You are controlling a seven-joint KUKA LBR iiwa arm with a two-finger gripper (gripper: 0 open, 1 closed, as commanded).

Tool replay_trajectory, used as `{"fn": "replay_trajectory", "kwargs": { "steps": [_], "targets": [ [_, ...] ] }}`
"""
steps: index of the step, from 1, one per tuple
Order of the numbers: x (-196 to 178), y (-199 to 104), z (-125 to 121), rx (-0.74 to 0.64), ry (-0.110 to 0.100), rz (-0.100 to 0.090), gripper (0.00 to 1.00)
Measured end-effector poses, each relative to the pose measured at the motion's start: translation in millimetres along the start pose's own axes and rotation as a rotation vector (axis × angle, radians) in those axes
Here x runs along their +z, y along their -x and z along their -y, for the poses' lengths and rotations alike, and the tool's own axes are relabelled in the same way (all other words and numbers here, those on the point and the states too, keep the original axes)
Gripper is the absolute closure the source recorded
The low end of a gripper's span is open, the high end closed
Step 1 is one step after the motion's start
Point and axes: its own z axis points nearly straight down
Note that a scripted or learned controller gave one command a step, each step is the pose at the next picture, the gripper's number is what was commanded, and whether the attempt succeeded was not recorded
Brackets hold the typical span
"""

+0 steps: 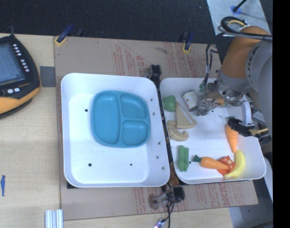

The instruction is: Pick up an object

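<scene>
Likeliest target: the tan wedge-shaped piece (184,119), lying just below and left of the gripper (202,106), in the upper left part of the right bin (216,177). Whether they touch is unclear from this angle. Grip state: cannot tell, the tool reads as a dark cluster against the white floor.

Nearby clutter matters. A pale green piece (169,103) sits further left of the gripper against the bin wall; a beige lumpy piece (176,131) lies just below the wedge, touching or nearly so. Judgement: come down centred over the wedge and close across its narrow side, or the neighbours get nudged.

Farther off, below the gripper: a green pod (183,157), a carrot (211,163), a banana (238,164), a second carrot (232,137). Far left, the other bin (78,87) holds a blue divided plate (120,118).
</scene>
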Motion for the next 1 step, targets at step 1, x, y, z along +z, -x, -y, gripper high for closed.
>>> {"fn": "replay_trajectory", "kwargs": {
  "steps": [1],
  "targets": [
    [-6.4, 8.5, -12.2, 0.000, 0.064, 0.011, 0.00]
  ]
}}
